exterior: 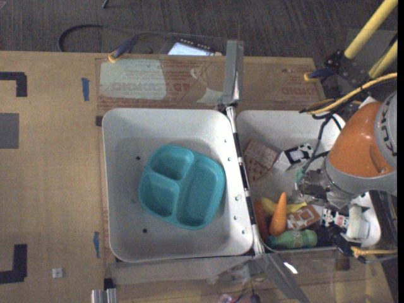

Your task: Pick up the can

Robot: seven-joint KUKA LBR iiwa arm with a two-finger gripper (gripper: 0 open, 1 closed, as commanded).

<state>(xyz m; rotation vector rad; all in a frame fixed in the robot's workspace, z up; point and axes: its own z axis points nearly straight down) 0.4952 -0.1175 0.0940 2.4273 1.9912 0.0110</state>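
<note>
A single fixed camera looks down at a slant on the bench [44, 188] and both white bins [120, 169].

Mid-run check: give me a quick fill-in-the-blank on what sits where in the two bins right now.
1. The teal divided plate lies in the ____ bin.
2. The orange carrot lies in the ____ bin.
3. The plate has ____ compartments.
4. The green bottle lies by the right bin's ____ wall.

Missing words: left; right; three; front

Tan bench [44, 188]; two white bins [120, 188] side by side.
</note>
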